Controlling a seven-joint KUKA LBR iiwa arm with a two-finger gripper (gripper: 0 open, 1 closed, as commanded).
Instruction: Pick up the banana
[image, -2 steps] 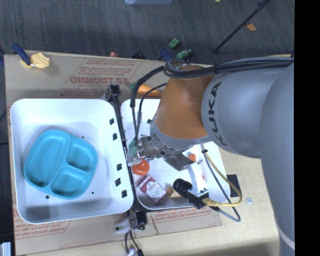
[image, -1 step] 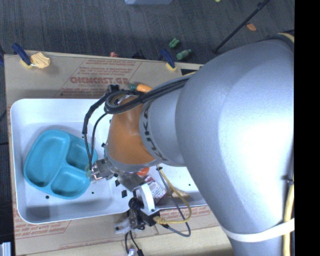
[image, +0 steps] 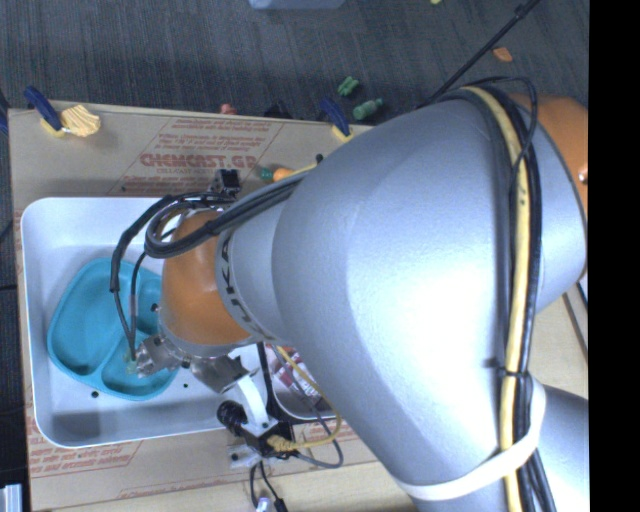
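Arm (image: 400, 280) overhangs bin (image: 40, 300), crowding teal dish (image: 85, 320) near left wall.

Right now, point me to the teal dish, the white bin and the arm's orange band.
teal dish (image: 80, 320): camera view, on its left lobe.
white bin (image: 60, 220): camera view, on its bare upper-left floor.
orange band (image: 195, 290): camera view, on its lit middle.

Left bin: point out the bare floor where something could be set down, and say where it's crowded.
In the left bin, bare white floor runs along the far wall above the blue dish, and along the near-left corner below it. The middle is crowded: the dish fills it, and the arm hangs over the bin's right side, hiding the floor there.
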